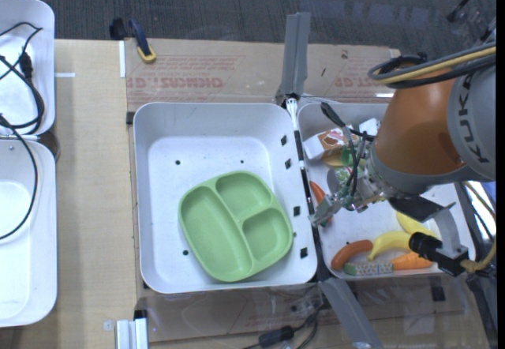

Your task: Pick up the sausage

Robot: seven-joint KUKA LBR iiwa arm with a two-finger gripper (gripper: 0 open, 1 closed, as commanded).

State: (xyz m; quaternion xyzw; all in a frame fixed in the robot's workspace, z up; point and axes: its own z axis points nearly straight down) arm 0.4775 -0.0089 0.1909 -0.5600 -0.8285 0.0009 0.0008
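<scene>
Sausage (350, 253), reddish-orange, lies near the front edge of the right bin (359, 272), beside a banana (392, 242) and an orange carrot-like piece (410, 261); apart from the claw. Arm's orange wrist covers much of the right bin; claw (326, 212) sits low by the divider between the bins, too small and cluttered to tell whether it is spread or closed, nothing seen in its grip. Left bin (150, 182) holds a green divided plate (235, 225); packets (335, 144) at the right bin's back are partly hidden.
</scene>
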